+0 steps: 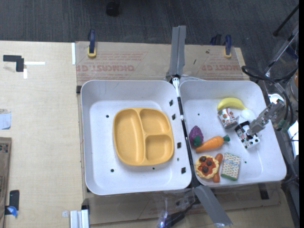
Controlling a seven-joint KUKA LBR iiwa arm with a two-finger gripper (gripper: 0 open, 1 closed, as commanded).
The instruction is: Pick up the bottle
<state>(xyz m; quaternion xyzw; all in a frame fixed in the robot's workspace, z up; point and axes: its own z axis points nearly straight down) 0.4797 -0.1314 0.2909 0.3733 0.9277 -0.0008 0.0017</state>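
1. White plastic forms both shallow bins, which sit side by side on the bench; the left bin (95, 141) holds a yellow divided plate (142, 136) with three compartments, lying flat near its middle.
2. The right bin (270, 167) holds all the small items, clustered in its centre and right half.
3. A banana (230, 102) lies toward the far side of the right bin, with a small red-and-white can (228, 118) just in front of it and a white round object (247, 114) beside the can.
4. A purple grape bunch (195, 135) sits near the bin's left wall, touching the carrot (211, 143), which lies at a slant.
5. At the near edge are a small pizza-like toy (207, 166) and a green-edged patterned box (231, 166), close together.
6. Which of these items is the bottle cannot be told for certain.
7. The gripper (247, 133) is low in the right bin, beside the can; a small white block with dark dots (252, 142) sits at its tips, but I cannot tell how the fingers stand.
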